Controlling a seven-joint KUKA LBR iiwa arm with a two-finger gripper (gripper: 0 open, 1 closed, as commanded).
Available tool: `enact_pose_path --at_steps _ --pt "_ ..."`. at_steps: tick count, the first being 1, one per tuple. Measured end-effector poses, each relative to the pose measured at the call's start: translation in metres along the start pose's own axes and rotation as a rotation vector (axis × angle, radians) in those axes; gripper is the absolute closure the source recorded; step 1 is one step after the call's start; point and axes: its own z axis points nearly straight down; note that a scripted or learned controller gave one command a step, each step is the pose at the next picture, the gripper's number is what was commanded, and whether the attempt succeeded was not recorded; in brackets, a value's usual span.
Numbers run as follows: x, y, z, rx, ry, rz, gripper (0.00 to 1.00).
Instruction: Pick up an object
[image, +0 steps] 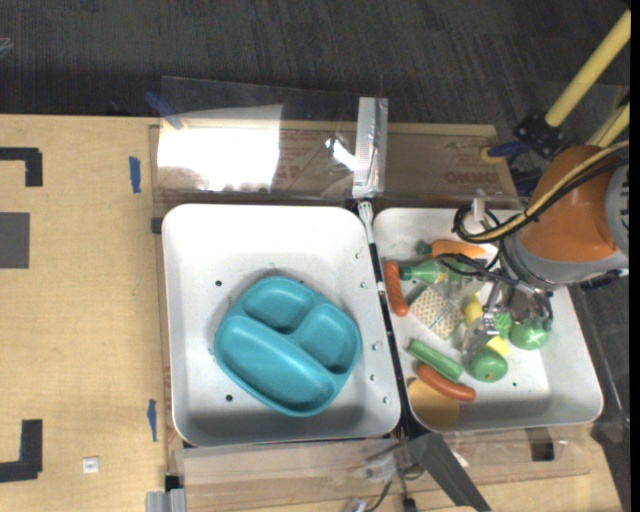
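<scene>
The right bin (570, 395) holds several toy foods: a green round piece (488, 367), a second green round piece (530, 335), a green bean (434, 357), a red sausage (445, 382), an orange-red strip (396, 289), a crinkly clear packet (436, 306) and a carrot-like piece (458, 247). My gripper (493, 325) reaches down into this pile from the right, its tips among the yellow and green pieces. The arm's orange band (570, 215) sits above it and hides part of the bin's right side.
The left bin (200, 250) holds a teal divided tray (288, 343). A clear plastic sheet (260, 150) and a taped upright divider (370, 145) stand behind the bins. A tan round piece (432, 405) lies at the right bin's front left corner. Cables loop near the wrist (500, 225).
</scene>
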Motion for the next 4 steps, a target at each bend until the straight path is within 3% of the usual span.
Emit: enact_pose_path --at_steps 1,2,3,4 --pt "0.005 -0.007 0.000 0.000 0.000 -0.013 0.00" --pt "-0.053 0.006 0.000 0.003 0.026 0.090 0.00" --pt "0.008 -0.002 0.000 0.001 0.002 0.062 0.00" --pt "-0.006 -0.047 0.000 0.002 -0.002 -0.279 0.00"
